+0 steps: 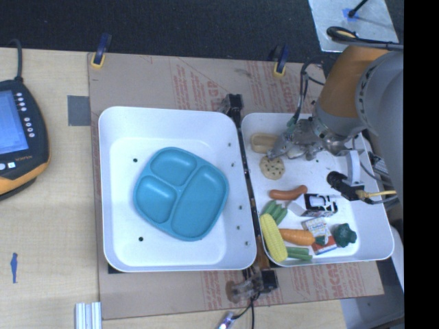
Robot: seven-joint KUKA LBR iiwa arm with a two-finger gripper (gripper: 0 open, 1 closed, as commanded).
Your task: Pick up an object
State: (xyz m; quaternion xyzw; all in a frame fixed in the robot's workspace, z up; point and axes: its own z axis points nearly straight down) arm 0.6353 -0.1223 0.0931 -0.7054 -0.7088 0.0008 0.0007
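The right white bin holds several toy foods. A tan bread roll lies at its far left corner, with a chocolate-chip cookie just in front of it. A red sausage, green pods, a yellow corn cob, an orange carrot and a green broccoli lie toward the front. My gripper hangs low over the bin's far left part, right beside the roll and above the cookie. Nothing is visibly lifted.
The left white bin holds a blue divided plate. A small printed box and a black-and-white item lie in the right bin. A tablet-like pendant rests at the bench's left edge. Clamps stand at the back.
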